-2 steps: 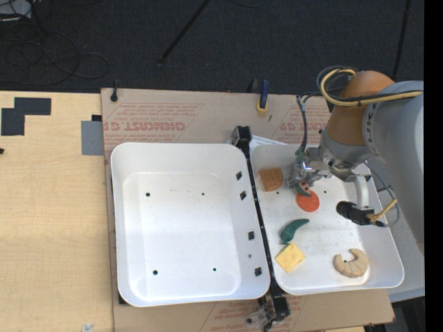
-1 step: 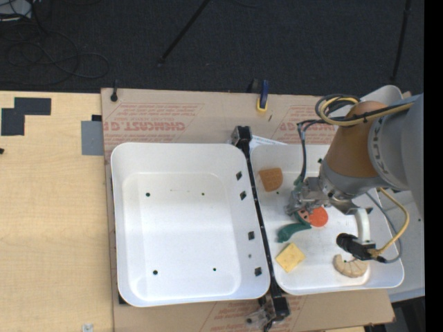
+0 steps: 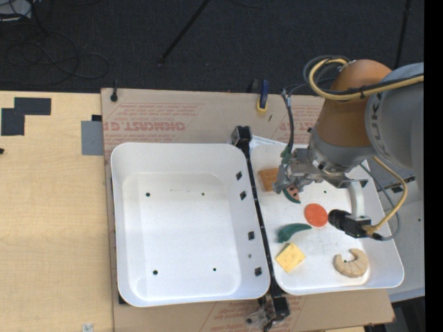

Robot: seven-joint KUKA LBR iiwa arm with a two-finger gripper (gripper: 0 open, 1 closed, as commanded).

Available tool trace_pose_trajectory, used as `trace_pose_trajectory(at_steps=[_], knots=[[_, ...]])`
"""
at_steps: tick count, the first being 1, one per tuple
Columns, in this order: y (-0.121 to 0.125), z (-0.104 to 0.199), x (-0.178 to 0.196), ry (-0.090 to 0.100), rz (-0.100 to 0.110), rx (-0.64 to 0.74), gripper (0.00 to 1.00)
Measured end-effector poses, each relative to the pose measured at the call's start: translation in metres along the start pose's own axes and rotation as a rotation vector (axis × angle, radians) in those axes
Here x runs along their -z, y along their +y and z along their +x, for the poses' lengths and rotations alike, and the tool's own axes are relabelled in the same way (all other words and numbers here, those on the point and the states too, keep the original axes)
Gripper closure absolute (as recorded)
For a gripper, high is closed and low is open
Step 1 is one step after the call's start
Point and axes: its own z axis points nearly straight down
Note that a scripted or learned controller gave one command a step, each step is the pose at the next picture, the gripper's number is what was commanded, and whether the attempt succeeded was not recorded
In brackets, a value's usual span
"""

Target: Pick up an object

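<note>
The left bin [image 3: 138,159] sits beside the right bin [image 3: 387,272]. There lie a tan block [image 3: 268,179], green curved piece [image 3: 293,232], yellow wedge [image 3: 290,258], red disc [image 3: 316,215] and croissant [image 3: 351,263]. The gripper [image 3: 291,185] hovers just right of the tan block; its grip cannot be told.

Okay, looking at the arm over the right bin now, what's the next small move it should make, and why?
Probably a short, straight descent. The gripper hangs in the right bin, close above a small green piece beside the tan block, and nothing shows between its fingers. The red disc, yellow block and other items lie farther off.
</note>
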Motion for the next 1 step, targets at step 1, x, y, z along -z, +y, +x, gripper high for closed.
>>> trace_pose_trajectory(at_steps=[1], knots=[[0.0409, 0.0329, -0.0068, -0.002, 0.007, -0.003, 1.0]])
